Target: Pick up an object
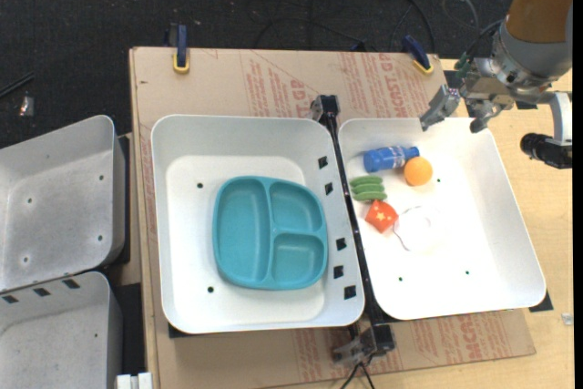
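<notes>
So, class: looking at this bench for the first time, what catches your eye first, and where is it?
The teal divided tray in the left bin stands out most. Next comes the bright cluster in the right bin: a blue bottle, an orange ball, a green piece and a red piece. The tool hangs open over that bin's far edge.
</notes>
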You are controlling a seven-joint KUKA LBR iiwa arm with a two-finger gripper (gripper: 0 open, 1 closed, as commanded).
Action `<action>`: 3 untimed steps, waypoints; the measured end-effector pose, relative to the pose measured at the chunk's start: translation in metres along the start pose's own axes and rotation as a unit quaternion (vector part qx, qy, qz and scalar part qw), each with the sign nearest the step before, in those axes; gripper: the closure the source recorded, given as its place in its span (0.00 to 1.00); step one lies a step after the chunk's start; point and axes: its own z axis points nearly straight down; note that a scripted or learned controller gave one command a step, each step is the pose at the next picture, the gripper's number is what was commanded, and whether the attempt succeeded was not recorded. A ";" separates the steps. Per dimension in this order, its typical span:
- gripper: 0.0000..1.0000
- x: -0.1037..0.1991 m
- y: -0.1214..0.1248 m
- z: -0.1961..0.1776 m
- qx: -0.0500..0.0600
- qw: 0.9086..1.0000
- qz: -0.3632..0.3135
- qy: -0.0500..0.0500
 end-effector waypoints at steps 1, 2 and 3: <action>0.00 0.001 0.002 -0.007 -0.006 1.000 -0.001 -0.001; 0.00 0.004 0.006 0.056 -0.004 1.000 -0.001 -0.001; 0.00 0.007 -0.002 0.114 -0.004 1.000 0.000 -0.001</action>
